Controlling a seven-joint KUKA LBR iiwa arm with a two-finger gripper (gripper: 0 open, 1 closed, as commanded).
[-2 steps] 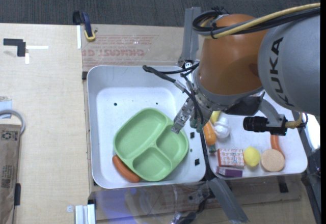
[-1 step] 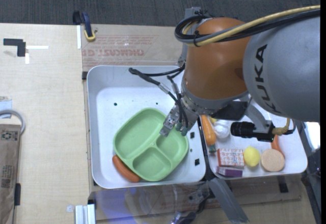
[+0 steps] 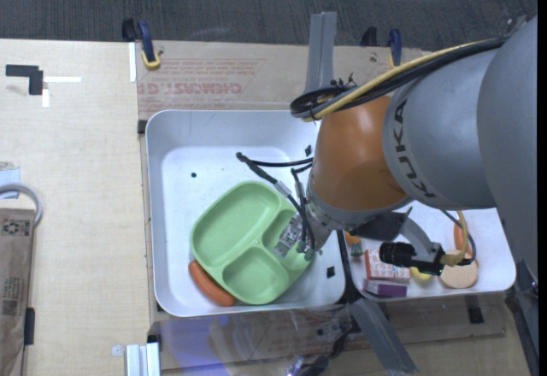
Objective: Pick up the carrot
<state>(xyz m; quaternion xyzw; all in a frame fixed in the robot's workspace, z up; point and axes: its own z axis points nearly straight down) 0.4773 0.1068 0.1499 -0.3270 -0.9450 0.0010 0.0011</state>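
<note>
Two white bins sit side by side on the bench. Tucked under the green divided plate's lower-left rim lies the carrot. Over the plate's right edge, apart from the carrot, hangs the gripper; its grip I cannot tell.

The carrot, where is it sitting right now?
The carrot lies in the left bin, near its front-left corner, tucked against the lower-left edge of the green divided plate.
</note>
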